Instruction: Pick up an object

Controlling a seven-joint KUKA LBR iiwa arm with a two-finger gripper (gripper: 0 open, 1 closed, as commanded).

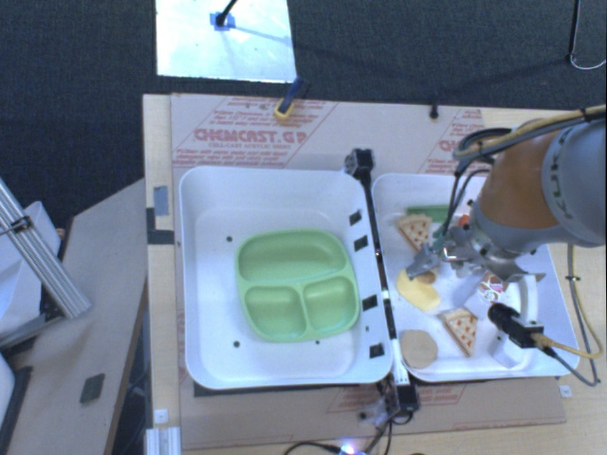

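The gripper (424, 263) hangs low in the right bin (560, 325); whether it is clenched or released, I cannot tell. The yellow piece (420, 293) lies just beside it at six o'clock, its long axis running ten to four.

Red print "CHEMCAST GP" on protective sheet (248, 133) along bench far edge, upside-down repeat at far right corner; smaller lines unreadable.

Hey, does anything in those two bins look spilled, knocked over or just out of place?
Nothing stands out. The green divided tray lies flat in the left bin, a little askew to the bin's walls. The right bin holds two pizza slices, a yellow piece and a round cookie, lying loose and apart.
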